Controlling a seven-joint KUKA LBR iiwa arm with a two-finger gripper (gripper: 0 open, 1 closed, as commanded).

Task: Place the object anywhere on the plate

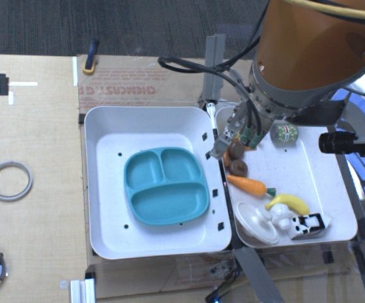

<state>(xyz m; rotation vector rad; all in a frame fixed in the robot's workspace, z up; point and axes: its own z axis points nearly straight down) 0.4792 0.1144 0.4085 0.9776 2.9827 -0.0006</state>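
Brown and small, a lumpy object [237, 166] lies in the right bin [333, 169] by its left wall, directly under our gripper [232, 145]; whether its fingers are wide or narrow we cannot tell. Just beside it lies a carrot [246, 185], then a banana [288, 202]. Our teal divided plate [167, 185] sits in the left bin [100, 169].

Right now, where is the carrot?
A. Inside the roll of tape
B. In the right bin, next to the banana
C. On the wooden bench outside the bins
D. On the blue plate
B: the carrot lies on the floor of the right bin, with the banana just beside it, while the blue plate sits in the left bin.
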